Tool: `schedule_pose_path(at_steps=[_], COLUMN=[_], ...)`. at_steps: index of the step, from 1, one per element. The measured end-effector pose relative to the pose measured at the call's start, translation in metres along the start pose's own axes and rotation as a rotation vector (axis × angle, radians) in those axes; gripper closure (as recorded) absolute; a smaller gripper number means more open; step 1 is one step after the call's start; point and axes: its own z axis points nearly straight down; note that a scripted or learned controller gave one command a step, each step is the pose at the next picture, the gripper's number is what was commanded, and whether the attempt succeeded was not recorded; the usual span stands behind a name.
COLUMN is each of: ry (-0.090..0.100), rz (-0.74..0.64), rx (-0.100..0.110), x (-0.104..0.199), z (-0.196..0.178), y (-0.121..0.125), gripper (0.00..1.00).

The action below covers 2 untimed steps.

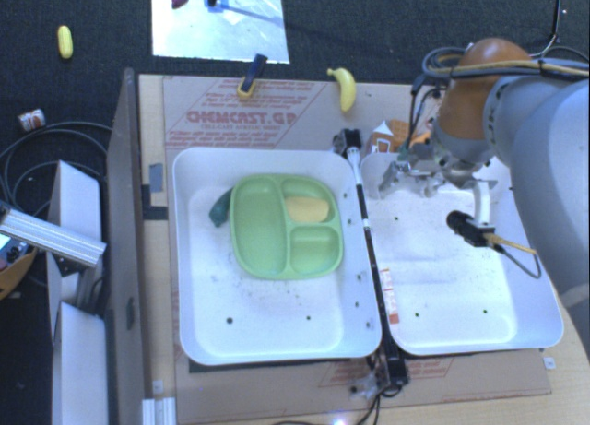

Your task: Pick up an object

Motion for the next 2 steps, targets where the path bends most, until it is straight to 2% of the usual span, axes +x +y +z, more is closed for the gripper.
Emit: schedule_pose_path(at_steps=[2], ry=[-0.001], rz=[0.0], rx=[0.0], x=[-0.0038], z=[-0.0002], y=[0.0001], gripper=[0.0])
